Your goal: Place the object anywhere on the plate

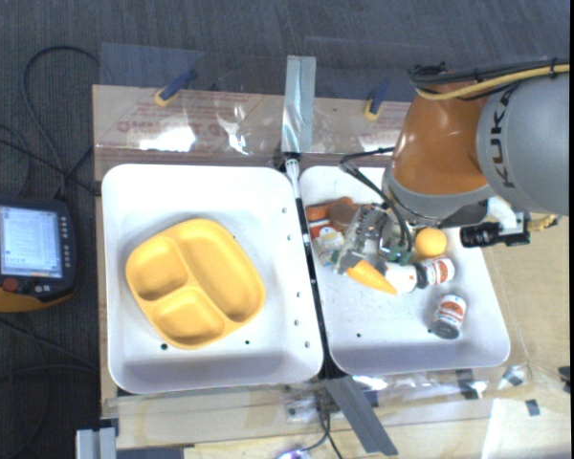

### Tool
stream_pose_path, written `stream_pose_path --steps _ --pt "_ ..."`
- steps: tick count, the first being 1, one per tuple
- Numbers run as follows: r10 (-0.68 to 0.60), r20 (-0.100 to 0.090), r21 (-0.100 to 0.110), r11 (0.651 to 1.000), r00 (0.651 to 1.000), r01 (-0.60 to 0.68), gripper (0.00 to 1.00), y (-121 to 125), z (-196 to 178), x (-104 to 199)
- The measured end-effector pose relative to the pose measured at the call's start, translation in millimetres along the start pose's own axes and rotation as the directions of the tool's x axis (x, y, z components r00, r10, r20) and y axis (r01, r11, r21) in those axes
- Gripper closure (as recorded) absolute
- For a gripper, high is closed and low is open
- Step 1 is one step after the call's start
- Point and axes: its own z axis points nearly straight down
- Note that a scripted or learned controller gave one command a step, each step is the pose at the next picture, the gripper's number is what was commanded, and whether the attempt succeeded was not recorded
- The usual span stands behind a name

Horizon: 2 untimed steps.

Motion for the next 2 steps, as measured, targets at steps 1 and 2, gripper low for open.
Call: stream_pose_path --steps 1,2 --pt "-0.350 -0.001 -0.004 0.937 0.937 0.350 1.00 40.8 -0.2 62.6" --pt "-0.216 0.004 -0.007 0.976 0.976 0.216 1.00 125.4 -64.6 110.1"
